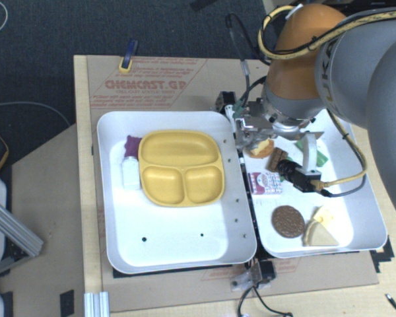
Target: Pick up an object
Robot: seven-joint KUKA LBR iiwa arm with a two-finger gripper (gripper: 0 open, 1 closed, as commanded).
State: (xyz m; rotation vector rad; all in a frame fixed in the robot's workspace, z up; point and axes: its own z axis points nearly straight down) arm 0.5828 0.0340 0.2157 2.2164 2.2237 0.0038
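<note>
Nothing is lifted yet: the gripper (267,137) hangs low over the bread-like piece (259,148) at the right bin's (366,226) near-left corner, and whether it pinches anything I cannot tell; grasping and raising remain

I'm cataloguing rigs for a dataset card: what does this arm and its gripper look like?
A bulky grey arm with a rounded orange band above the wrist. Yellow and black cables loop over the band. Below it sits a metallic gripper with black cabling.
</note>
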